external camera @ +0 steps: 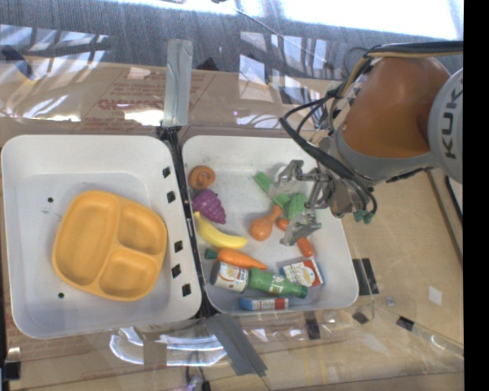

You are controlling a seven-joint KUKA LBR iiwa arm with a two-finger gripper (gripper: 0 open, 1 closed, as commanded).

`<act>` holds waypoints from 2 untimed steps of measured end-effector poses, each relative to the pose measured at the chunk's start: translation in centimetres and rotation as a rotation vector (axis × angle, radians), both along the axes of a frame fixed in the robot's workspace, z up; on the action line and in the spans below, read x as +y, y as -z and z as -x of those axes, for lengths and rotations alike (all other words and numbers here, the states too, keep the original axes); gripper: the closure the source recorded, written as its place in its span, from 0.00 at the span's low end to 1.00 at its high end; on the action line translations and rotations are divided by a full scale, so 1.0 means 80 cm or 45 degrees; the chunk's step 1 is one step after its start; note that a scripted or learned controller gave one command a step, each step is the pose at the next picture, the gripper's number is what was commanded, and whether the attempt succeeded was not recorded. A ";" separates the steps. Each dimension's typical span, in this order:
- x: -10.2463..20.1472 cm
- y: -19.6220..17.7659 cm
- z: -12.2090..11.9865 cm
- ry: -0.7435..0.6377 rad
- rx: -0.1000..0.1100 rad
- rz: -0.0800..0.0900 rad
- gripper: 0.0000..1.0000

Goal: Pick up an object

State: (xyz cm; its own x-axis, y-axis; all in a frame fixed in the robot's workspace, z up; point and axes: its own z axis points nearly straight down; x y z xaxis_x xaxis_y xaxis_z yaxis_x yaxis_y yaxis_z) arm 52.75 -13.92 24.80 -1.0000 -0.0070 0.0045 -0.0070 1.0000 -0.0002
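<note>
My arm (391, 112) reaches over the right bin (342, 255), and nothing is lifted yet. My tool (300, 202) hangs spread open and empty above the green piece (279, 195) and small orange toy (265, 226), both lying in the bin; closing and lifting remain.
</note>
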 end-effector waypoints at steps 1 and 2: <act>-0.051 0.109 -0.021 0.256 0.006 -0.002 0.00; -0.086 0.197 -0.046 0.518 -0.002 0.000 0.00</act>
State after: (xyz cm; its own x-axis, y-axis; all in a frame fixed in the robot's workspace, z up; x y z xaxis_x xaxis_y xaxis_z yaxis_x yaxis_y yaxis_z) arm 56.39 -20.80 9.03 -0.9212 0.3891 0.0030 0.3891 0.9212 0.0000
